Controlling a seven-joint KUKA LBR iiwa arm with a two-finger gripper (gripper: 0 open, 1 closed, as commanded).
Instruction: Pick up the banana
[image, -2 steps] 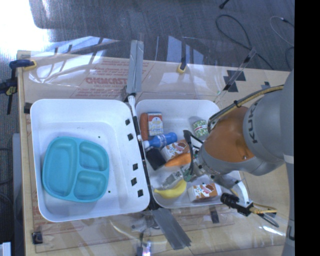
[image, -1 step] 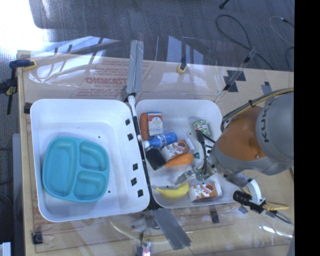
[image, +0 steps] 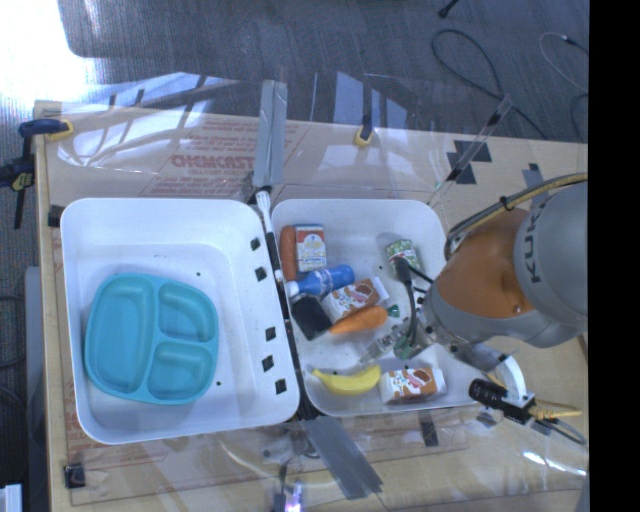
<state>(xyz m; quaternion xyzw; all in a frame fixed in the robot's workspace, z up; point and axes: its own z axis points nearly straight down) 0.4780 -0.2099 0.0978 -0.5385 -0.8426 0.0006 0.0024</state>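
Note:
The yellow banana (image: 348, 379) lies on its side near the front wall of the right bin (image: 350, 212), curved ends up. My gripper (image: 402, 338) hangs low in the right part of that bin, up and to the right of the banana. It stands between an orange carrot (image: 357, 321) and a small red-and-white carton (image: 412, 383). Nothing visibly sits in the gripper. The grey and orange arm covers the bin's right edge.
The right bin also holds a red-and-white carton (image: 304, 248), a blue bottle (image: 322, 281), a black block (image: 310, 318), a small printed packet (image: 355, 297) and a green-topped item (image: 400, 250). In the left bin (image: 150, 215) lies a teal divided plate (image: 150, 338).

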